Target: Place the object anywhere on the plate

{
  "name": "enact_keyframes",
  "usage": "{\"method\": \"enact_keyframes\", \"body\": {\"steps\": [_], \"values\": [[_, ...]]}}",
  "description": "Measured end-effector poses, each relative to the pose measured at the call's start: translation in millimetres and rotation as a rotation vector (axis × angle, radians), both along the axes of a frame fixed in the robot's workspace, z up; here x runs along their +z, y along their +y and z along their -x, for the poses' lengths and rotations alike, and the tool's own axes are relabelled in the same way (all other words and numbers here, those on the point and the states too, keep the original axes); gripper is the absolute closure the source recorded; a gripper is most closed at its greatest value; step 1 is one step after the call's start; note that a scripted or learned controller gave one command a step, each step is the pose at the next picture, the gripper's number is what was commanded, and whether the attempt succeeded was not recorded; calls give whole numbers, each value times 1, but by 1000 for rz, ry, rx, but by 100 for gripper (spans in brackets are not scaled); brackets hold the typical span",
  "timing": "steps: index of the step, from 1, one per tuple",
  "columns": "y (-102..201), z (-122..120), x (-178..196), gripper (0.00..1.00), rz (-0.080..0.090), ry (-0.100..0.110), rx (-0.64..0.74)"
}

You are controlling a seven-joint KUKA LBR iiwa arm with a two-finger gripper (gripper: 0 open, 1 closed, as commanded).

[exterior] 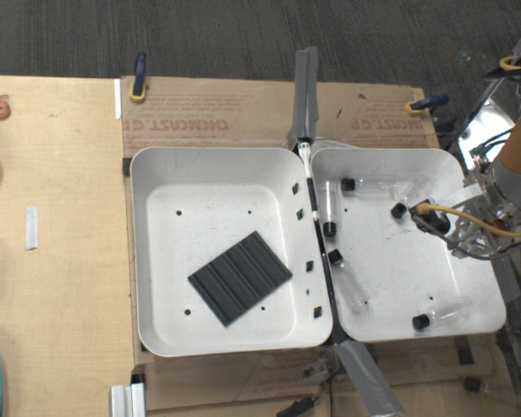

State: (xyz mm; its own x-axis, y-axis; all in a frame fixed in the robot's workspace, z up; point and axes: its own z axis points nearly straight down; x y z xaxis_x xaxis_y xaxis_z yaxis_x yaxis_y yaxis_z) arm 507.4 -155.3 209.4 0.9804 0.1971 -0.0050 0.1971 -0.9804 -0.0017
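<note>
Gripper: the gripper [464, 237] sits low over the right side of the right bin [469, 315]. I cannot tell whether it is wide or narrow, and nothing shows held in it.
Closest thing: a clear tube with a black cap [398, 210] lies on the bin floor just left of the gripper.
Other tubes: four more of the same kind lie in this bin. One lies along the left wall [329, 207], one by the far left corner [348, 184], one near the left wall [335, 257] and one by the near edge [421, 321].
Task's thing: judged to be one of these tubes. All of them lie in the right bin and none is on the plate.
Plate: the dark ribbed plate [240, 278] lies flat and askew in the left bin [148, 233], well apart from the gripper and across the rims where the bins meet.
Risk, grasp: the tubes are round, slim and smooth, so one could roll aside or slip out as the gripper closes. Those by the wall leave little room.
Risk, carry: a low pass could strike the rims between the bins.
Risk, release: a round tube may roll off the plate, and the plate covers little of its bin, so an off-centre drop would land on white floor.
Writing: the cardboard [208, 120] beyond the bins bears red print, upside down from here, reading "CHEMCAST GP". The smaller lines are too small to read.
Clamps: blue clamps [139, 76] pin the cardboard's far edge.
</note>
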Motion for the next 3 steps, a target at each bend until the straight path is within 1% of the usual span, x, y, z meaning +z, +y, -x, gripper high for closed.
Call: {"method": "enact_keyframes", "body": {"steps": [1,2,3], "values": [[100,30,67,100,2,-1,4],[166,19,53,100,2,-1,19],[245,30,54,100,3,-3,33]]}}
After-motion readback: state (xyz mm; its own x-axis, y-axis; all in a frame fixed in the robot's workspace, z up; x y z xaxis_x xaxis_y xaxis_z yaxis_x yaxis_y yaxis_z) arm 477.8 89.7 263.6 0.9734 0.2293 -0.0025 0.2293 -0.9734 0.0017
